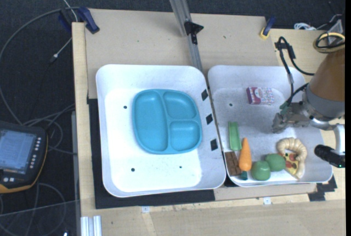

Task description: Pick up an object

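Right now your grey two-finger gripper (282,119) is hovering mid right bin (219,78), finger state unreadable; the cream pretzel-shaped toy (292,153) is lying nearest, toward the bin's front edge

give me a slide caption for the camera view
Gripper hovers in right bin above toy food; blue tray sits in left bin.

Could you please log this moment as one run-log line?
gripper: low in right bin, holding nothing | carrot: untouched | blue tray: left bin
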